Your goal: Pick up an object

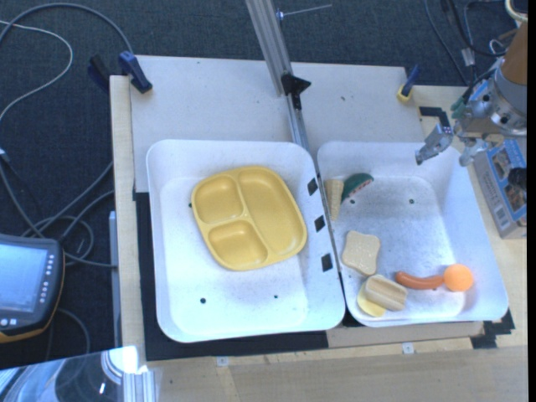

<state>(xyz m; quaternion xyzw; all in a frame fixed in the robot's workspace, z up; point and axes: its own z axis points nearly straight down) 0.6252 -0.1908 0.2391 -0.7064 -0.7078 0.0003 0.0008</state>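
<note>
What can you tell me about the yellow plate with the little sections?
The yellow plate lies flat in the left bin, turned at a slight slant. It looks like smooth plastic, with rounded corners and three sunken sections: two above, one wider below. Nothing lies in it, and it touches nothing but the bin's white floor. The claw is far off, over the other bin.

Robotics lab — clamped bench (pixel 209 99), loose cables (pixel 50 36), teach pendant (pixel 25 287).

No text, label or number can be read; print on the blue box (pixel 505 193) just below the jaws is blurred.
</note>
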